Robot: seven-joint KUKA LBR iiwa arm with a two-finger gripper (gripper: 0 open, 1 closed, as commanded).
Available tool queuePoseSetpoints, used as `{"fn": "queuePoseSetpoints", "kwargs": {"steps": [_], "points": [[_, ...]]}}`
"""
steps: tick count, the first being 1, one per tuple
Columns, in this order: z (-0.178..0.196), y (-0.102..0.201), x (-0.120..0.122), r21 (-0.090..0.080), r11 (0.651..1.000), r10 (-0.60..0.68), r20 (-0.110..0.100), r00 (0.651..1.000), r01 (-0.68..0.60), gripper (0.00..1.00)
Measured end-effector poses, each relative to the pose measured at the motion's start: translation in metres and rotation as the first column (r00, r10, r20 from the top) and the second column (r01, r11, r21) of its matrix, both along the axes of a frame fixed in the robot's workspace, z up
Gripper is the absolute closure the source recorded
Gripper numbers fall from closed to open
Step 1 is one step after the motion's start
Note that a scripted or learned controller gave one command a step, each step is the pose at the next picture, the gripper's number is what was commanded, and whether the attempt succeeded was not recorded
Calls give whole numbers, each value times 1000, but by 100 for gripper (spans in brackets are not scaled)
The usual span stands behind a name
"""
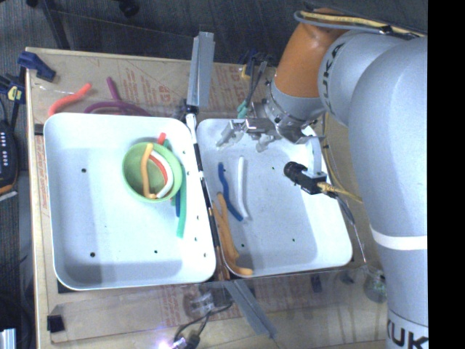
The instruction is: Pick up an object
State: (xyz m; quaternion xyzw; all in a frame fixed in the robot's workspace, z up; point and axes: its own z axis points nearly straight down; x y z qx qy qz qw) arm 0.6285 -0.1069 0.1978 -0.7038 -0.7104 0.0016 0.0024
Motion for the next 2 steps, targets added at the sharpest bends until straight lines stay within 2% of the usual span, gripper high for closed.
{"fn": "queuePoseSetpoints", "kwargs": {"steps": [1, 2], "points": [[-90, -7, -9, -2, 998, 63, 4, 998, -63, 0], [-107, -23, -48, -1, 996, 92, 0, 996, -92, 0]]}}
